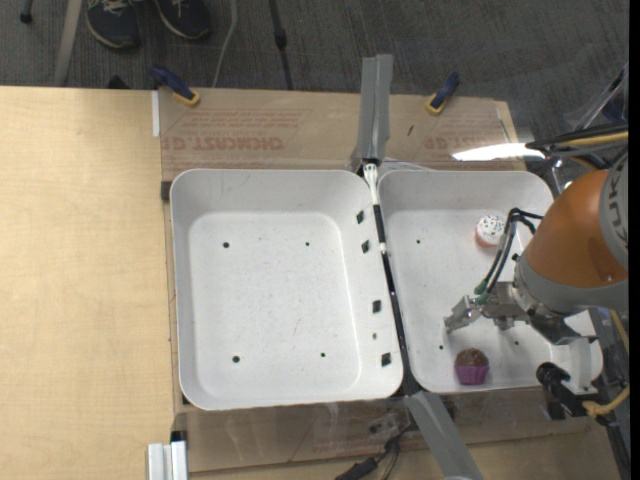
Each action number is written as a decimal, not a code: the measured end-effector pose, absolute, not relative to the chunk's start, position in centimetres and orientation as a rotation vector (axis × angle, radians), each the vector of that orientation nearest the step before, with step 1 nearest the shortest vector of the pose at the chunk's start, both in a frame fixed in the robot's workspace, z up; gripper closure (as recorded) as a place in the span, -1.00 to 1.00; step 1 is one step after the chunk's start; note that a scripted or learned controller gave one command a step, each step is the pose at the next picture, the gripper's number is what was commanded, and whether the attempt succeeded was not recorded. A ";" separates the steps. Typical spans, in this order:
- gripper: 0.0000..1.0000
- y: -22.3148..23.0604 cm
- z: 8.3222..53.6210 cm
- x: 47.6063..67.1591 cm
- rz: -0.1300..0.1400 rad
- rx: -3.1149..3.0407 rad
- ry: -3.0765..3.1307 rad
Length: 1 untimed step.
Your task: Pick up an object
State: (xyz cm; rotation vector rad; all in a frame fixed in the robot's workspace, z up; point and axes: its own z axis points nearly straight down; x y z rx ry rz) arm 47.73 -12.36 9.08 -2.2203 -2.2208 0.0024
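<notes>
Claw [462, 317] hangs low in the right-hand shallow white plastic bin [425, 268], jaws' state cannot be told | small purple cupcake-shaped toy with brown top [472, 364] sits just nearer | small white speckled ball [489, 229] lies farther, toward the far right.

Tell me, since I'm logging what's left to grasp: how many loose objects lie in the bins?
2, both in the right bin: a white spotted ball near its far side, and a purple cupcake-like toy near its front edge. The arm may hide others.
</notes>
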 end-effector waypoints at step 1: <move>-1.00 -22.2 14.3 47.8 0.001 -2.191 -2.253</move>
